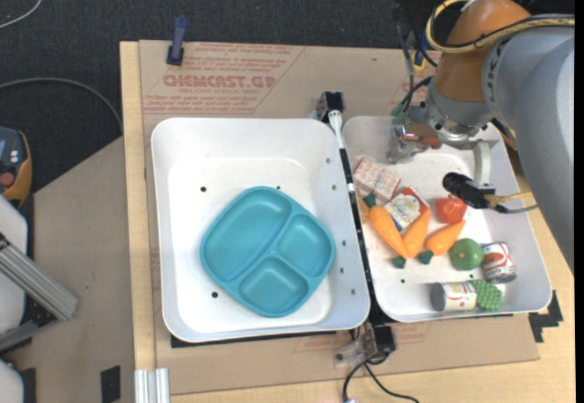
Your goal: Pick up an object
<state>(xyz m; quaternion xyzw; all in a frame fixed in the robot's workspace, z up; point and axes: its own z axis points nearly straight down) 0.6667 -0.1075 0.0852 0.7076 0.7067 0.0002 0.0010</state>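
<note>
Both white bins [173, 210] were seen as smooth, slightly glossy plastic. The turquoise tray [266, 251] was matt plastic. The bench board [219, 82] looked like rough printed cardboard. The carrots [387, 230] and lime [465, 253] appeared as shiny plastic.

The arm [529, 73] is cut off by the frame's right edge and covers the back right corner of the right bin [525, 296]. Beneath its wrist, the gripper's [412, 139] finger position cannot be determined. Labels on the packets [376, 179] near that gripper are too small to read.
</note>
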